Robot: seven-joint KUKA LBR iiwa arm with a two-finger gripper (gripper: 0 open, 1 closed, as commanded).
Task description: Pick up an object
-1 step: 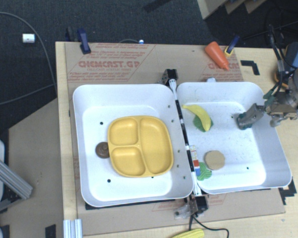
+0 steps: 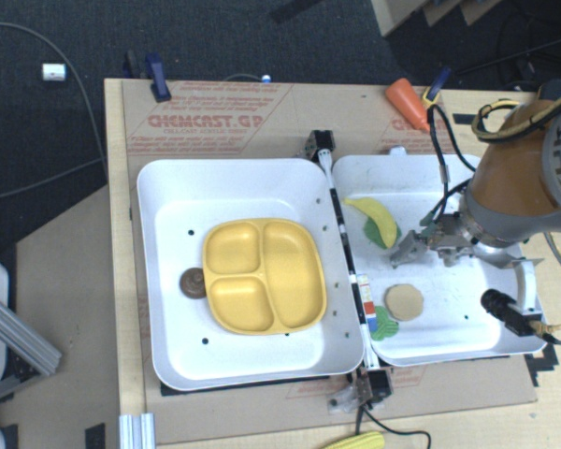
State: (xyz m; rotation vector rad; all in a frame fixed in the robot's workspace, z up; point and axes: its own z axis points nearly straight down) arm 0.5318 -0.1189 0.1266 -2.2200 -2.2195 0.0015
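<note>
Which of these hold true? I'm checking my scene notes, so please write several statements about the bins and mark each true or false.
1. The yellow divided plate lies in the left bin. True.
2. The banana lies on the plate. False: it is in the right bin.
3. The gripper is over the right bin. True.
4. The tan round disc sits in the left bin. False: it is in the right bin.
5. A small brown thing lies at the plate's left edge. True.

Robotics lab, bench (image 2: 122, 251), white bins (image 2: 159, 251), cables (image 2: 37, 110)
</note>
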